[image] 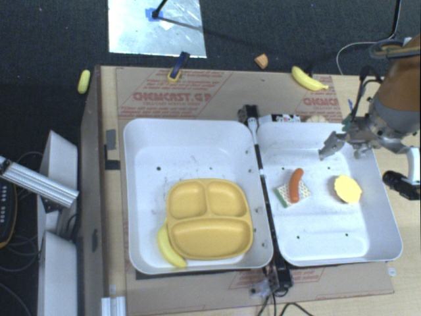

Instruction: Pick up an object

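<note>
The tool (343, 143) is hovering over the far right corner of the right bin (378, 242), its fingers spread open and gripping nothing. A yellow disc-shaped toy (347, 189) is lying in this bin, near and below the tool. A toy hot dog (295, 185) is resting on a small patterned card (285, 195) toward the bin's left. In the left bin (141, 176), a yellow divided plate (209, 218) is sitting with a toy banana (169, 249) touching its lower left edge.
</note>
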Robot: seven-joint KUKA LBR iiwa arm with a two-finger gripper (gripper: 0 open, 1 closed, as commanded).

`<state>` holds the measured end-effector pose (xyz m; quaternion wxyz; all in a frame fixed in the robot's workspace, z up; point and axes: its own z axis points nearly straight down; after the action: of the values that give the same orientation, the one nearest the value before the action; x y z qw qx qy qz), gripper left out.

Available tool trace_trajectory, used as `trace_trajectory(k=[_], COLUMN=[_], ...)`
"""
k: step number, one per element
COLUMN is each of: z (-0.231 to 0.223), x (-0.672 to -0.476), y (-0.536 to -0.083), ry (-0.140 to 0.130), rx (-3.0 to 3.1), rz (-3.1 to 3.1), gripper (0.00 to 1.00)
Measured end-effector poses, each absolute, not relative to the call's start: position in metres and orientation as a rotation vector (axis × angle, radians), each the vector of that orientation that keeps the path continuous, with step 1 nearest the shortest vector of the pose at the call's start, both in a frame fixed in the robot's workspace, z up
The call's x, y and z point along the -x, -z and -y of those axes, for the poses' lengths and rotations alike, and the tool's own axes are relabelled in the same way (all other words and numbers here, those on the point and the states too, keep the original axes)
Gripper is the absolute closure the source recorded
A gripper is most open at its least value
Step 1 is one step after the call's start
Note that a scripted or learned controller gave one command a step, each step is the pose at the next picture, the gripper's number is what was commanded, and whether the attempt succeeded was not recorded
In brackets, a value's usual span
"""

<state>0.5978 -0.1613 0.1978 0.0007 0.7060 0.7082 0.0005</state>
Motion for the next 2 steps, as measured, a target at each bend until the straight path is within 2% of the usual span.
trace_trajectory(k=[1,2], z=[0.0969,0.0973], x=[-0.5769,-0.5763], y=[-0.0861,-0.0955], ry=[-0.007,-0.005], rx=[-2.215,-2.216], rz=[-2.222,-2.223], gripper=[0.00,1.00])
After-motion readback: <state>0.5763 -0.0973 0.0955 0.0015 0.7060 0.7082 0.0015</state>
